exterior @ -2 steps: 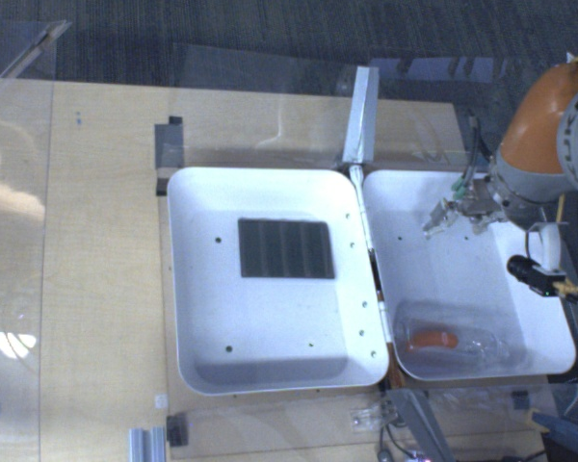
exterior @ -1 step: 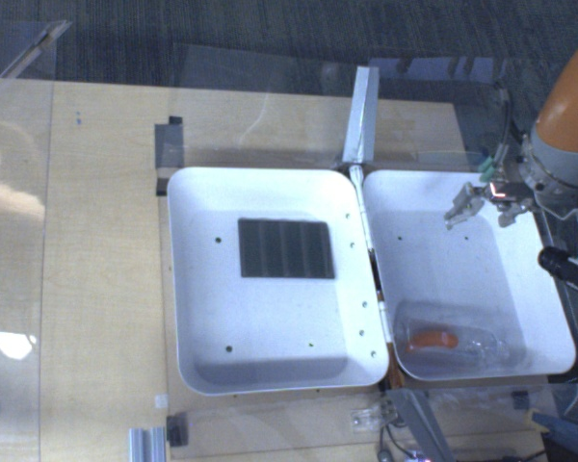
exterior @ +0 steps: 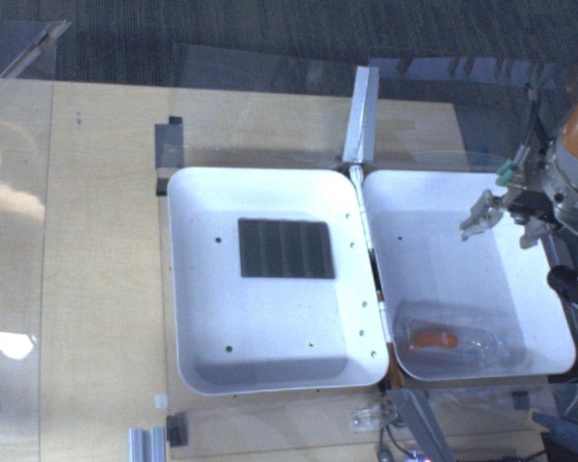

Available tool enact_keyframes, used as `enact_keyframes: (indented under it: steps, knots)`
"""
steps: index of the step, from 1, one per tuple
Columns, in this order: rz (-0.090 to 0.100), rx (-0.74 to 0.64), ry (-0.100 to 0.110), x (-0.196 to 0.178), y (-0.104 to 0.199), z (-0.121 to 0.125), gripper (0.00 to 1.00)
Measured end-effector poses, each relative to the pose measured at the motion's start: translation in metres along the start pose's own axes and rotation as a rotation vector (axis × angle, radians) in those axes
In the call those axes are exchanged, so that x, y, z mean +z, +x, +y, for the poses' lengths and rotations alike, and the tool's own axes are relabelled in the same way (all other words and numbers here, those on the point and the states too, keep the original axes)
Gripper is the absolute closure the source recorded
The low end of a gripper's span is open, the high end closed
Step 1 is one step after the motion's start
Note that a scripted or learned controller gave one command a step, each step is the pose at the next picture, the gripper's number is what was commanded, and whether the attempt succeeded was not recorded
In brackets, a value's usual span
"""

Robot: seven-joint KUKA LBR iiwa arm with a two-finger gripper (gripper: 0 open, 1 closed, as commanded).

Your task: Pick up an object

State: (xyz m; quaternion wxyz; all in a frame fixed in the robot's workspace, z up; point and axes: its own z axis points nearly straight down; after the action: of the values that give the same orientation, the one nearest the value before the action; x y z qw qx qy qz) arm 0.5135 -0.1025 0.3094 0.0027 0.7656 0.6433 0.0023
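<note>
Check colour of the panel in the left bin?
Dark grey, ribbed panel, clear in the camera view.

Bottle (exterior: pixel 455 343) lies in right bin (exterior: pixel 433 219) — near its front wall.

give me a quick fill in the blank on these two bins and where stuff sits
1. The dark ribbed mat lies in the ____ bin.
2. The clear bottle with an orange part lies in the right bin, near its ____ edge.
3. The gripper hangs over the ____ bin.

Missing words: left; front; right
</note>
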Motion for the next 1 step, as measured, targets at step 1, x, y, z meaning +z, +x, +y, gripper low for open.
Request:
enact_keyframes:
  steps: [1]
  knots:
    - [-0.001, 0.243, 0.003, -0.0043, 0.0067, -0.0268, 0.00]
